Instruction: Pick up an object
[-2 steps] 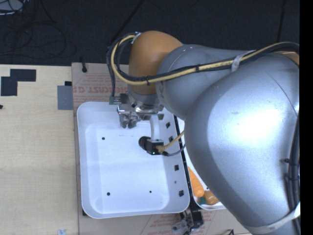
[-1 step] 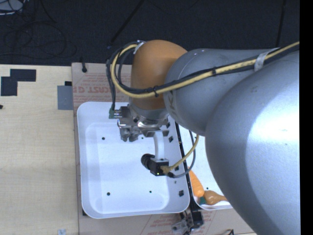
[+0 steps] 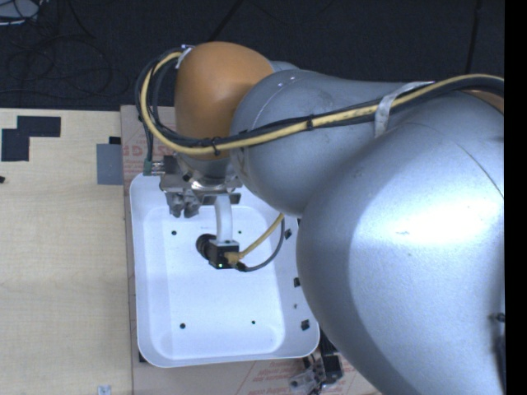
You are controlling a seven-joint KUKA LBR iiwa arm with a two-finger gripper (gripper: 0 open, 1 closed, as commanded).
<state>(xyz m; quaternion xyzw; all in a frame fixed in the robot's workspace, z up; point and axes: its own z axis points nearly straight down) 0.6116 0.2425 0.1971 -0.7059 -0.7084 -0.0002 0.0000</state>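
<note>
My gripper (image 3: pixel 188 206) hangs over the far end of the left white bin (image 3: pixel 206 315), close to its back left corner and just above the floor. The orange band (image 3: pixel 216 89) and the grey wrist sit directly above it and hide most of the gripper. The bare white floor of the bin shows small dark holes. The bulk of the grey arm (image 3: pixel 387 220) covers the right side of the view and hides what lies beneath it.
The pale wooden bench (image 3: pixel 58 262) stretches to the left of the bin, with a black patch (image 3: pixel 31 135) and a grey square (image 3: pixel 108 163) on it. A small metal clamp (image 3: pixel 317 373) sits by the bin's near right corner.
</note>
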